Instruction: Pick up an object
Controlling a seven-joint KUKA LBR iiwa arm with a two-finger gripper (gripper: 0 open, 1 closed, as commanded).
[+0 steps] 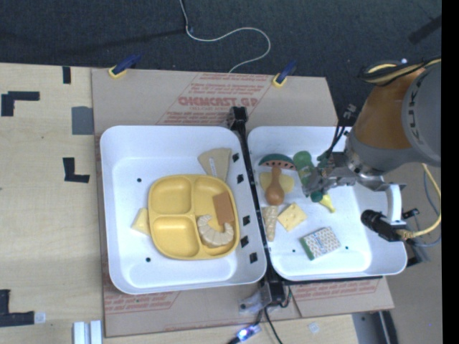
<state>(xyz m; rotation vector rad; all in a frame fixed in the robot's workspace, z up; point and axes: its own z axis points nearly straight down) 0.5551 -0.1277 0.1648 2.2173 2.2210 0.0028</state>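
My gripper (318,183) is low in the right bin (358,260), at its upper middle. It sits just below a green toy (302,160) and just above a small yellow piece (328,205). To its left lie a green and red slice (275,162) and a brown pear-shaped toy (275,187). A yellow cheese wedge (290,216), a pale ridged strip (270,223) and a green and blue patterned block (320,242) lie lower in the same bin. The wrist hides whatever is directly beneath the gripper.
The left bin (118,192) holds a yellow divided plate (172,206) with a brown bar (223,208) and a pale curved piece (214,232) on it. A tan wedge (217,161) and a yellow wedge (139,221) lie beside the plate. The divider (247,192) runs between the bins.
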